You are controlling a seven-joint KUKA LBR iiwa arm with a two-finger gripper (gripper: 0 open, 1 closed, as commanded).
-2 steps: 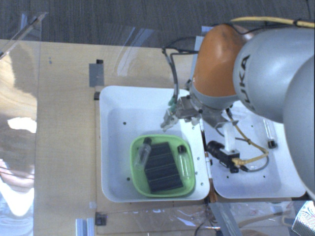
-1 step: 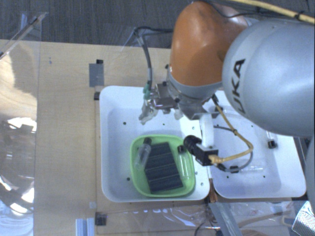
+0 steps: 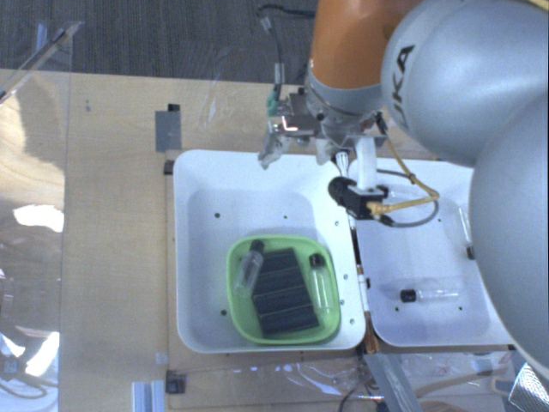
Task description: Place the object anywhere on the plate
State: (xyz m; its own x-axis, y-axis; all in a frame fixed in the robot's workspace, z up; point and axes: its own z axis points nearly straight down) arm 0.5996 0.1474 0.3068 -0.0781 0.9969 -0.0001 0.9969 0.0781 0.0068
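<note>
Clear black-capped vial [image 3: 429, 295], long axis left-right, right bin [image 3: 412, 329]; far from gripper [image 3: 273, 148], grip state indiscernible; green plate [image 3: 233, 273] leftward.

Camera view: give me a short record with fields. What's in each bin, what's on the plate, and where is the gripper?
left bin: holds the green plate
plate centre: black ridged block
plate left side: clear vial, dark cap, beside the block
plate right side: second clear vial, dark cap, beside the block
right bin: lone vial, black cap, lying flat
gripper: over the left bin's far rim, away from the plate
task state: lone vial not yet on the plate
</note>
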